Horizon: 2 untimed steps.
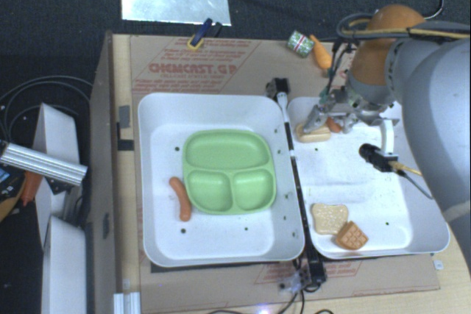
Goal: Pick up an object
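Observation:
The right bin [368, 184] holds a pale bread piece [313, 133] at its far left corner, with a small orange-red item [335, 126] beside it. A toast slice [328, 217] and a brown waffle [352, 235] lie near its front edge. My gripper [326, 116] hangs low over that far left corner, just above the pale bread piece and the orange-red item, and the wrist hides its tips. In the left bin [158, 158] lie a green divided plate [229, 170] and a reddish sausage [180, 198] to the plate's left.
A black part with a yellow stick [379, 157] juts over the right bin's middle. A green can [300, 42] and a toy carrot [321, 54] lie on the cardboard behind the bins. The grey arm covers the right bin's far right side.

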{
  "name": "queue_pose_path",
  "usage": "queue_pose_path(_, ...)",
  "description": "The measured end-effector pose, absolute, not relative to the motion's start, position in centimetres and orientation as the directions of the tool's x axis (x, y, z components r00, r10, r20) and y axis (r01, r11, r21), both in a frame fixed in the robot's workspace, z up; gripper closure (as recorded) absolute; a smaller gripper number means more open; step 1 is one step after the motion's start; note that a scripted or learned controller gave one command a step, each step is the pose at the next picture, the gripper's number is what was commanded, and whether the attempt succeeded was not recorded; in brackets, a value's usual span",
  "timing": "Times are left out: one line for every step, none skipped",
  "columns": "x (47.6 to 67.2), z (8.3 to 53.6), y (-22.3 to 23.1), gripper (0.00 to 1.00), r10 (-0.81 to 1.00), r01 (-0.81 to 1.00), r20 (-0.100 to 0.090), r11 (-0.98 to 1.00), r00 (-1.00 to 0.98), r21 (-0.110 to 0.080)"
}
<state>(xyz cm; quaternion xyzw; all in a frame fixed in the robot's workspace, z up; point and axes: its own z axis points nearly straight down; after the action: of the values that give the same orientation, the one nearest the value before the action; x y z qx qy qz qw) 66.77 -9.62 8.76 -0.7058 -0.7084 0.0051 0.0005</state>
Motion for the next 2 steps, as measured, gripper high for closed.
queue_pose_path(66.63, 9.74, -9.74, 1.0, 1.0, 1.0, -0.007, 0.004, -0.004, -0.016)
queue_pose_path(66.81, 9.84, -9.67, 0.0, 1.0, 1.0, -0.008, 0.006, -0.006, -0.007)
